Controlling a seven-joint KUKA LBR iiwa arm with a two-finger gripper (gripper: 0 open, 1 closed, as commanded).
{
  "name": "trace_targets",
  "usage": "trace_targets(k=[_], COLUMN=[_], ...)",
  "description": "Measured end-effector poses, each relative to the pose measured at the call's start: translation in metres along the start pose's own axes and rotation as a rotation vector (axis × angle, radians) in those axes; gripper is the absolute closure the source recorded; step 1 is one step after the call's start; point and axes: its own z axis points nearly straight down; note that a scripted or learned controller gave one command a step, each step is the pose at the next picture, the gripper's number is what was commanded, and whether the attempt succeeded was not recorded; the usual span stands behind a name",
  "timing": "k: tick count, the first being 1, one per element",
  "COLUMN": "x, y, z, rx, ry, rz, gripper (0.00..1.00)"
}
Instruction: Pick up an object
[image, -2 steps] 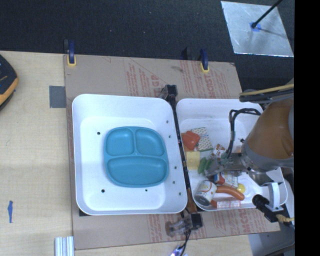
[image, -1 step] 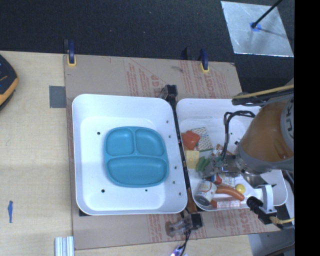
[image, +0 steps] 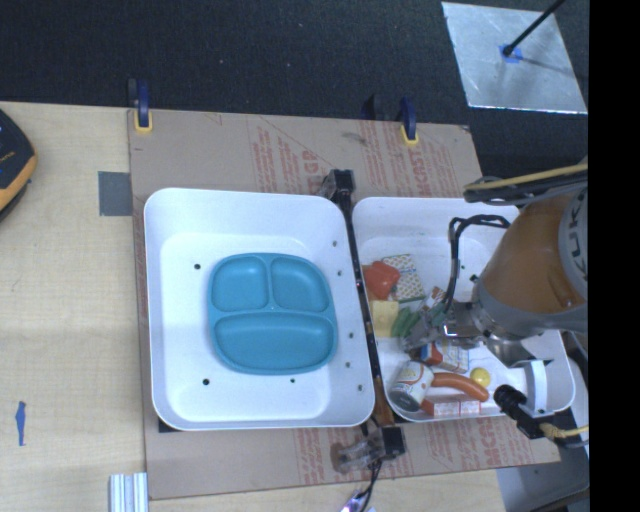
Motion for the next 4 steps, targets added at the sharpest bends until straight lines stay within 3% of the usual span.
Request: trace_targets(k=[1,2,3,4], x=[-0.001,0.025,0.018,0.018], y=[0.002,-0.006,0.040,0.039], z=[-0.013,-0.110,-0.078,-0.079], rx=[-0.006,0.003,0.005,0.007], ry=[-0.002,0.004,0.003,0.003], rz=[-0.003,-0.003,-0.006,-0.004], gripper=[1.00,1.00,1.00,0.00])
